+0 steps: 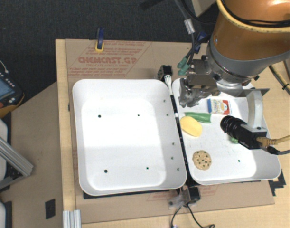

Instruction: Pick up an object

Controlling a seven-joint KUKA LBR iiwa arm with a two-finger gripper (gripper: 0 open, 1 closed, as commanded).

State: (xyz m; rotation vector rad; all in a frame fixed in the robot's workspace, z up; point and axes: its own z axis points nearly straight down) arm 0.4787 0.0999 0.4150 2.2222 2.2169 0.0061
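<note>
Start at your left: the left bin offers you bare white floor with a few dark dots, so nothing there concerns the pick. It sits on a cardboard sheet with red print, gripped at the far edge by a small blue-and-yellow clamp, probably there to stop the sheet sliding.

Cross the shared rim to the right bin, where every candidate lies. Nearest the rim is a yellow lemon-shaped piece, with a green pod-like piece touching its far side. A round cookie lies apart from both, toward the near edge. A small red, white and blue packet sits further right, just behind the green piece.

The gripper hangs at this bin's far left corner, just behind the green and yellow pieces. I judge one of them the likely target — though they lie so close that a grasp on one may nudge the other. From this angle you cannot tell whether the gripper is apart or together, and nothing can be seen held in it.

The arm bulks over the bin's far right, hiding the floor beneath it. The packet's far edge runs under the wrist, and its print is too small to read.
</note>
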